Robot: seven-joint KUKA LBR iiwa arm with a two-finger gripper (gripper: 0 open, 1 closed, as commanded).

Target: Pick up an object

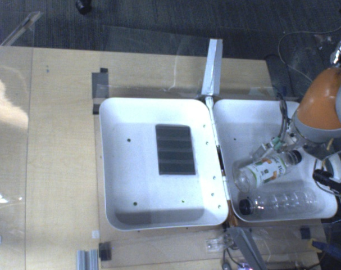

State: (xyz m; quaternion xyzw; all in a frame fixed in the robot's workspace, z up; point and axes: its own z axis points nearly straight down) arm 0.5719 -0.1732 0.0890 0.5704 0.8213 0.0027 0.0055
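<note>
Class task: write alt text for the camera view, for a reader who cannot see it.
A grey robot arm with an orange band reaches from the right into the right white bin, its gripper just above a labelled clear bottle lying on its side. A second clear bottle with a dark cap lies nearer the front wall. The left white bin holds a dark ribbed rectangular block.

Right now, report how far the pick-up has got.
Done: the arm has reached into the right bin, and its hand is down at the labelled bottle. In hand: closing in on that bottle, which lies on the bin floor. Left: gripping and lifting it. The clear bottle is untouched.
</note>
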